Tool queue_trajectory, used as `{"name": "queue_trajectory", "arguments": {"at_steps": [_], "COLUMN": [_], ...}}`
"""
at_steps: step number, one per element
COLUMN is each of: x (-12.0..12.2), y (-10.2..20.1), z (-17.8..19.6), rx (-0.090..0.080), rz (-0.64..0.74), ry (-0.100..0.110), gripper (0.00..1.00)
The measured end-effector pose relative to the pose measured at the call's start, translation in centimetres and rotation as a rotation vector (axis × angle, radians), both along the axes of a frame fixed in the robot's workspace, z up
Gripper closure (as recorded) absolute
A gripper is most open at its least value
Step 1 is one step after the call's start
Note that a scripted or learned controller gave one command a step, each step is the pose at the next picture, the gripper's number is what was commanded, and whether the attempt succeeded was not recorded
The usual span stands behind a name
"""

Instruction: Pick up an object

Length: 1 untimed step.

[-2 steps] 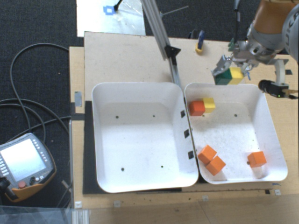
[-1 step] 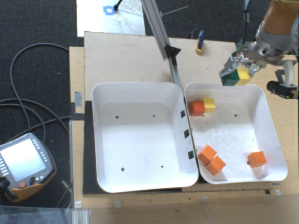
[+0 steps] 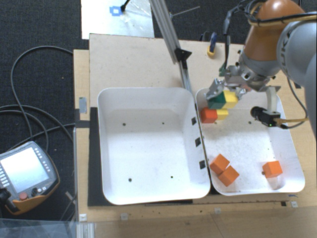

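Leftmost, a handheld control pendant (image 3: 26,175) lies on the dark floor with its cables looping above it, off the worktop (image 3: 133,58). Next comes the left bin (image 3: 106,133), and beside it, touching along their shared edge, the right bin (image 3: 292,170), which holds all the objects. Near its front sit two orange blocks (image 3: 224,169) pressed corner to corner, and well apart from them, toward the right front corner, a single orange block (image 3: 272,169). At the back left corner of the right bin a small cluster is gathered: a red block (image 3: 209,116) against the bin's left wall, a green block (image 3: 215,102) just above it, and a yellow block (image 3: 230,98) touching the green one on its right, with another yellow piece (image 3: 222,114) below. The pincer (image 3: 225,86) hangs directly over this cluster, its metal tips at the top edge of the green and yellow blocks; whether it is spread or closed, or has anything between its tips, cannot be told from this slant. The likely target, I judge, is the green or yellow block, lying immediately below the pincer and slightly toward the front, so the coming move is mostly a short straight descent; the crowding of neighbours and the nearby bin wall could spoil the grasp.
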State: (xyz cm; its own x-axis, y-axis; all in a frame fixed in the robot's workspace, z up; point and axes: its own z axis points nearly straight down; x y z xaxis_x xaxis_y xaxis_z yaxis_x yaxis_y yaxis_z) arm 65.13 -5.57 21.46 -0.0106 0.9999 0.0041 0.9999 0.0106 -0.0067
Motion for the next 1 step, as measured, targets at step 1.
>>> {"name": "queue_trajectory", "arguments": {"at_steps": [1], "x": [0.82], "y": [8.72], "z": [-2.62], "rx": [0.0], "rz": [0.002], "ry": [-0.004], "gripper": [1.0]}}
